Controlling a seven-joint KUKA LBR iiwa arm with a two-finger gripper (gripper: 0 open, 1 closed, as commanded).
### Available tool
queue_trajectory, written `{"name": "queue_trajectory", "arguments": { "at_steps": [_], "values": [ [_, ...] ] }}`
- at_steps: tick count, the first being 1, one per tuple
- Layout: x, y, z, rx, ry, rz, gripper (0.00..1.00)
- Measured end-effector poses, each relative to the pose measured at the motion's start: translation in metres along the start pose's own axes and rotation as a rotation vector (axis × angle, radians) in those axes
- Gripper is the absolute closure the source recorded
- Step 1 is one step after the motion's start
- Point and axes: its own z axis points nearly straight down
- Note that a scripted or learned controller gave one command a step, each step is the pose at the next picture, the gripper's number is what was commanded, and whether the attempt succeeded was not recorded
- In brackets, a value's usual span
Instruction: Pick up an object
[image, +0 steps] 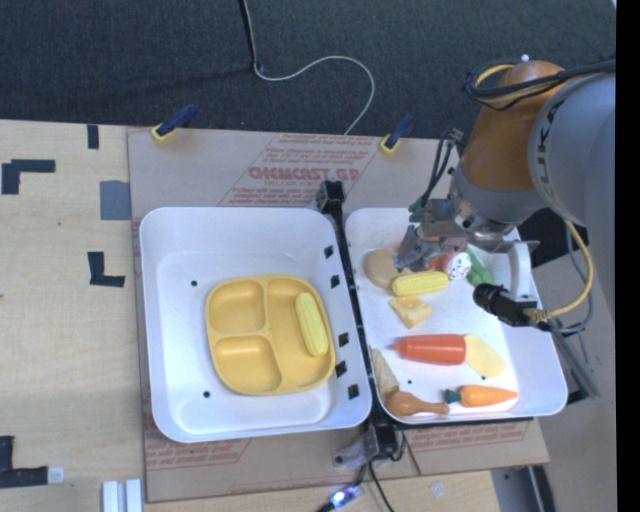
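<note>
Crowding the gripper (418, 252): corn cob (420, 284), beige disc (379, 268), cheese wedge (411, 312).

— What covers the light wooden bench (60, 330)?
— A flat brown cardboard sheet with red print (290, 170), clipped at its far edge.
— And on that?
— Two shallow white plastic bins, left (165, 300) and right (535, 375), touching side by side.

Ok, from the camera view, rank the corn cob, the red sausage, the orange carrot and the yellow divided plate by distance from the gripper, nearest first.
From the gripper, in the right bin:
1. Corn cob, just below it.
2. Red sausage, mid right bin, nearer the camera.
3. Orange carrot, at the right bin's near edge.
4. Yellow divided plate, across in the left bin.
</note>
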Motion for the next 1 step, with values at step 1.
{"name": "queue_trajectory", "arguments": {
  "at_steps": [1],
  "values": [
    [0.0384, 0.0397, 0.0043, -0.001, 0.0, 0.0, 1.0]
  ]
}}
